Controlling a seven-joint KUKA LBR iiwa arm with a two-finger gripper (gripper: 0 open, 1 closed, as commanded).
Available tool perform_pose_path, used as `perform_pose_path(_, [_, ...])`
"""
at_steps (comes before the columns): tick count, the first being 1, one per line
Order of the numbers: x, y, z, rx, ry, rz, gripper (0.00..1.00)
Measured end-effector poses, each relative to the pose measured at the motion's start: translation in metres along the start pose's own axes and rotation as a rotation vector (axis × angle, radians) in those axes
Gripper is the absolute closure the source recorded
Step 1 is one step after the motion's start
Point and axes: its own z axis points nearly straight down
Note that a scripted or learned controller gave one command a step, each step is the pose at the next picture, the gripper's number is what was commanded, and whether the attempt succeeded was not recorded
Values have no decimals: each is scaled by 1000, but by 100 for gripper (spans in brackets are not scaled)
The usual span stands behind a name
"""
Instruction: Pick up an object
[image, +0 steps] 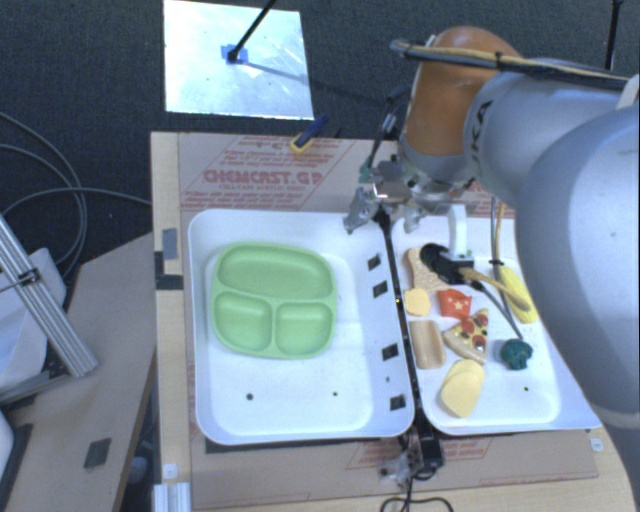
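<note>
A green divided plate (272, 300) lies in the left bin (300, 405). Just beyond the plate's far right corner hangs the hand (385, 213); whether it is spread or pressed together cannot be told. Further right of the plate, the right bin (530, 398) holds a bread stick (428, 343), a pizza slice (468, 338) and a banana (512, 288).

Right bin (540, 405): toy food items lie grouped in the half nearest the divider.

- A yellow banana (515, 290) lies at a slant on the outer side of the group.
- A red wedge (455, 302) lies flat at the centre, with a small orange-yellow block (417, 301) just beside it on the divider side.
- A pizza slice (467, 337) lies flat in front of the wedge, and a tan bread stick (427, 343) lies lengthwise next to it.
- A dark teal piece (516, 353) rests near the banana's front end.
- A pale yellow rounded piece (461, 388) lies nearest the front wall.

Left bin (300, 400): a green three-compartment plate (272, 298) lies flat, open side up
</note>
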Motion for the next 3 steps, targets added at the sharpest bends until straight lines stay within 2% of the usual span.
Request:
perform_pose_path(1, [-89,-1,3,-1,-4,13,0])
perform_pose_path(2, [-151,-2,50,3,-3,12,0])
perform_pose_path(3, [-113,0,-8,-3,-1,2,0])
